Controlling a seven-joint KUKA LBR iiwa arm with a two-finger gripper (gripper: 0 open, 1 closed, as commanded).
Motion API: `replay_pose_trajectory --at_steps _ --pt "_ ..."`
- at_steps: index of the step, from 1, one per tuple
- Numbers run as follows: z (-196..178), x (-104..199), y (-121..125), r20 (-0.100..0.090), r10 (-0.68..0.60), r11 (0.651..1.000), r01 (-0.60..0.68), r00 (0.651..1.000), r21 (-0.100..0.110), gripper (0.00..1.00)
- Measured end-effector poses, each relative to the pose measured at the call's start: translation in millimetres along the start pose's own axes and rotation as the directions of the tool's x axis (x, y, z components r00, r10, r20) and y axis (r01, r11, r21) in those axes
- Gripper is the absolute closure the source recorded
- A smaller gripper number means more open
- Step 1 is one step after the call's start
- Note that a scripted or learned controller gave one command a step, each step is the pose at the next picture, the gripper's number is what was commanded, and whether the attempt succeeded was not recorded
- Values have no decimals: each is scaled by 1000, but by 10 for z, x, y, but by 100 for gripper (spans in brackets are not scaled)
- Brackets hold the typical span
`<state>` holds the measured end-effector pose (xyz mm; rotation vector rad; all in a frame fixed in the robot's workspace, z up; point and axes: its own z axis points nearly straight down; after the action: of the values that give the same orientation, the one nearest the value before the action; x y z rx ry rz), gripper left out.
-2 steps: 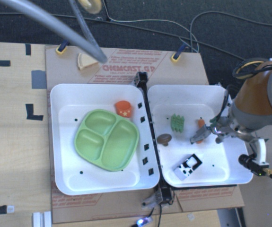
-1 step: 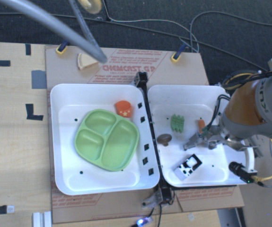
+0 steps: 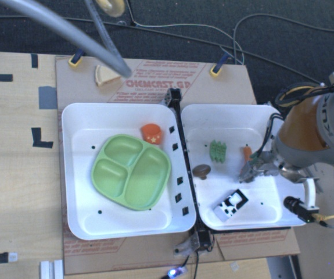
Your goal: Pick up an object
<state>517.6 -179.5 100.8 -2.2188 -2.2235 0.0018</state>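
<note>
A green divided tray [image 3: 132, 171] fills the far bin, well left of the gripper [image 3: 250, 174], whose grip cannot be judged. A black-and-white box [image 3: 231, 204] lies just below-left; a small orange piece [image 3: 247, 152] sits just above.

Two white bins [image 3: 74, 156]. The left holds one green tray [image 3: 132, 171] and one orange piece [image 3: 151, 133]. The right holds four small objects [image 3: 217, 150].
</note>
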Motion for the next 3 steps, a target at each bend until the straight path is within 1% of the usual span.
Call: replay_pose_trajectory --at_steps 1,2,3 --pt "-421 -19 1 0 1 1000 -1 1000 -4 100" --pt "-1021 -96 38 2 1 1000 -1 1000 -6 100" --pt "-1183 -94 45 0 1 1000 -1 1000 -2 100"
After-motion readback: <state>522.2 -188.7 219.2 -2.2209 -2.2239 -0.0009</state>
